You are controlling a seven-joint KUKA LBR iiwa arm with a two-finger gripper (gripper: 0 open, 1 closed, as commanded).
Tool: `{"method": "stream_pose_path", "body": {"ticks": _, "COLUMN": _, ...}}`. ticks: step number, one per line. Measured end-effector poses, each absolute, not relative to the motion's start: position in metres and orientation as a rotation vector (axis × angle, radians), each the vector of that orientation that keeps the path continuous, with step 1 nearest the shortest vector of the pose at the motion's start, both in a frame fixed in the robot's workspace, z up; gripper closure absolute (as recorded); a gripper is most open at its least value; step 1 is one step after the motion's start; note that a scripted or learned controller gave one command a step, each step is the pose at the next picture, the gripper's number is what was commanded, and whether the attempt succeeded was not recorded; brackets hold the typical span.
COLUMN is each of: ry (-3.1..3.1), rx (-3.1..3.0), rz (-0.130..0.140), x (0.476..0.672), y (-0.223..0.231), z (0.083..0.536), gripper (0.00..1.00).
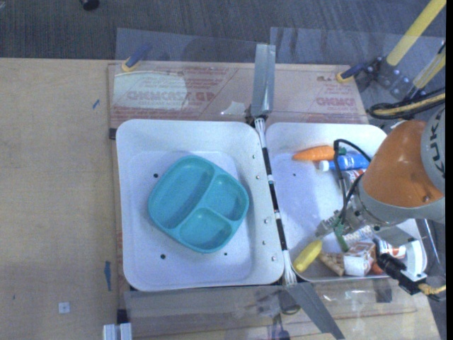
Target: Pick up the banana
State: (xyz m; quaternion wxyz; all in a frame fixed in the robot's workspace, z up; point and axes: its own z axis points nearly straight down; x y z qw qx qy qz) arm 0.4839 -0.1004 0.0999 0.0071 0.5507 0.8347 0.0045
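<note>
The bench carries two shallow white bins side by side. The left bin holds a teal divided plate, lying flat near its middle. The right bin is partly covered by the arm, grey with an orange band, reaching in from the right.

The end effector hangs low over the near part of the right bin; whether it is open or closed cannot be told from here.

The banana lies at the near left corner of the right bin, close to the wall, its far end pointing up toward the end effector. Just beside it sits a cluster of small packages. An orange carrot and a blue bottle lie at the far side, well apart from the banana.

Assessment: the approach is not yet complete. A sound grasp calls for shifting toward the banana's middle, spanning its narrow width, and staying clear of the bin wall and the packages.
</note>
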Motion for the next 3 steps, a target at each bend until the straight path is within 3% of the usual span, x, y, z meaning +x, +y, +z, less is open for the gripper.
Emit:
{"method": "stream_pose_path", "body": {"ticks": 1, "ry": 2.61, "rx": 1.722, "rz": 0.014, "x": 0.484, "y": -0.1, "z": 0.1, "gripper": 0.0}}
{"method": "stream_pose_path", "body": {"ticks": 2, "ry": 2.669, "rx": 1.647, "rz": 0.008, "x": 0.482, "y": -0.1, "z": 0.089, "gripper": 0.0}}
{"method": "stream_pose_path", "body": {"ticks": 3, "ry": 2.663, "rx": 1.646, "rz": 0.012, "x": 0.484, "y": -0.1, "z": 0.1, "gripper": 1.0}}
